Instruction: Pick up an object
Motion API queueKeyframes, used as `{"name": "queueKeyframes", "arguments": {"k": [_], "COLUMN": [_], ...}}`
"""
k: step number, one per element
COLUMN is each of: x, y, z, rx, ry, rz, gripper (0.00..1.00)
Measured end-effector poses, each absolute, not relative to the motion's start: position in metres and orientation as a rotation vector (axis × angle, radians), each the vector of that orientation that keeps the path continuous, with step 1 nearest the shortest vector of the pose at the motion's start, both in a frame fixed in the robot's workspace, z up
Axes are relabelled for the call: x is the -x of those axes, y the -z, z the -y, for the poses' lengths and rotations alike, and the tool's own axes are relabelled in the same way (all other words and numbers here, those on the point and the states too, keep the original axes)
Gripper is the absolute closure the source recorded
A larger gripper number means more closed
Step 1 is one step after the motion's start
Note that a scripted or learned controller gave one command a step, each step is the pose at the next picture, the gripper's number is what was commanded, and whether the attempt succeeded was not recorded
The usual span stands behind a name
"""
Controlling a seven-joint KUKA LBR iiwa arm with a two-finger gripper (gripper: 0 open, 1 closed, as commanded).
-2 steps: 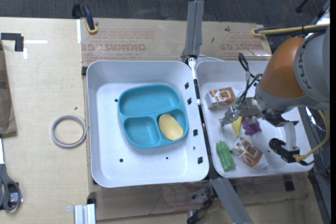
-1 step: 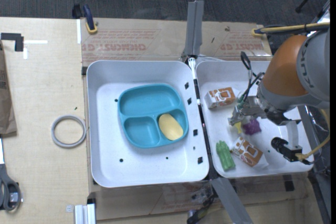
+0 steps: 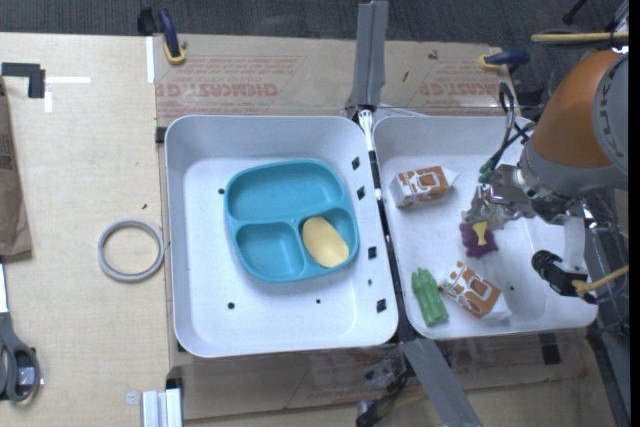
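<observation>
Inside left bin, teal tray, yellow object

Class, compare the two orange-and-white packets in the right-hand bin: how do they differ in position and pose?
The upper packet lies near the bin's far left part, roughly level; the lower packet lies nearer the front, tilted diagonally. The lower packet sits beside the green item; the upper packet lies alone. Both share orange-and-white wrapping and rest in the right bin.

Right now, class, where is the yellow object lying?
The yellow object lies in the lower right compartment of the blue tray, inside the left bin in the camera view.
</observation>
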State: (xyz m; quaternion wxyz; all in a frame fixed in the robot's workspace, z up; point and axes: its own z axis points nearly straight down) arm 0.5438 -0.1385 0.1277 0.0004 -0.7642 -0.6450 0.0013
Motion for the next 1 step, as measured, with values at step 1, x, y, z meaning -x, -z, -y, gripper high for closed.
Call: {"name": "queueKeyframes", "arguments": {"k": [1], "x": [-0.5671], "y": [-0.191], "z": [0.0787], "rx": [2.466], "ry": [-0.004], "rz": [1.945], "gripper": [1.0]}}
